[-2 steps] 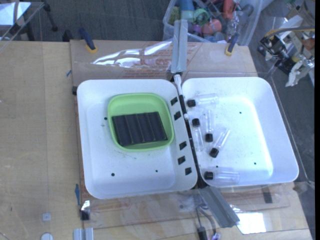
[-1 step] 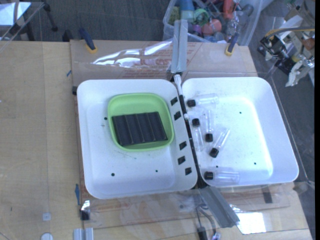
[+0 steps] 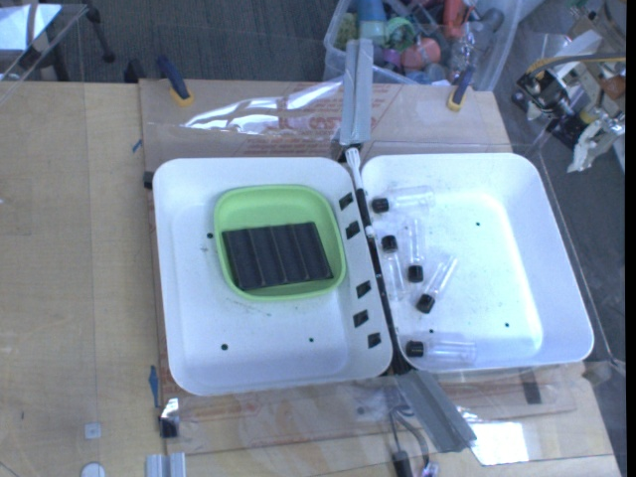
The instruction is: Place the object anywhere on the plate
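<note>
The biggest thing is the wooden bench [image 3: 70, 266]. Two white bins sit on it side by side and they touch in the middle. The left bin [image 3: 189, 346] and the right bin [image 3: 517, 266] are both flat and low.

At the far side, past the bins, there is a clear box [image 3: 427, 13] full of bright toys, all jumbled up.

In the left bin, a bit to the far side, sits a green plate [image 3: 231, 212]. It is square with round corners. A black ribbed block [image 3: 276, 254] lies flat on the plate, right in the middle. It has long grooves running from far to near. The green rim shows all the way around it.

Where the two bins meet, a row of small black clips [image 3: 351, 230] runs from far to near.

In the right bin, on its left side, near the clips, lie five little clear tubes with black caps. One tube [image 3: 402, 202] is the farthest. Two more [image 3: 409, 241] [image 3: 412, 266] lie just near of it, close together. Another [image 3: 437, 281] lies at a slant. The last tube [image 3: 442, 348] is at the near edge, a bit apart from the rest.

I cannot tell how open my hand is, or if it holds a thing.
</note>
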`<state>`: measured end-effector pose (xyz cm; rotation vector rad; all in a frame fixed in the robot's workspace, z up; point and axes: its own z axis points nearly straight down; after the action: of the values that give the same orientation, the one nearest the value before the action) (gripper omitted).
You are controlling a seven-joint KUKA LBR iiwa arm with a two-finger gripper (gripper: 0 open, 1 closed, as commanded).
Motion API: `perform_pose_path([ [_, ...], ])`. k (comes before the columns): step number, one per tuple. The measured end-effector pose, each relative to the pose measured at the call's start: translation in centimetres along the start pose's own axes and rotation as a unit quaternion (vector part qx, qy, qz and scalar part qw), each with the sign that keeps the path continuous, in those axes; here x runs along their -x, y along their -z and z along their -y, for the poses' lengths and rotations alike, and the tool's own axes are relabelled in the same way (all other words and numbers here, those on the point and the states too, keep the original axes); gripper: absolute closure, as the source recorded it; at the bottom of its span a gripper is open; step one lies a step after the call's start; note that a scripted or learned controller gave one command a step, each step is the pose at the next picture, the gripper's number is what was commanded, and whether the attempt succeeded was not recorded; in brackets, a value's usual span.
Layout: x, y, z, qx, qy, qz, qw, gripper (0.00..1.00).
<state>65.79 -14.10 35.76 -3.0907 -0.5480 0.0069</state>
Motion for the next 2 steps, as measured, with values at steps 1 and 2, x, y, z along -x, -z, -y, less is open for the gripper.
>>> perform_pose_path([
  [1,-0.26,-5.15,1.39,0.0,-0.06,-0.001,0.9982,0.0],
  [2,-0.25,-5.12,1.35,0.0,-0.06,-0.001,0.9982,0.0],
])
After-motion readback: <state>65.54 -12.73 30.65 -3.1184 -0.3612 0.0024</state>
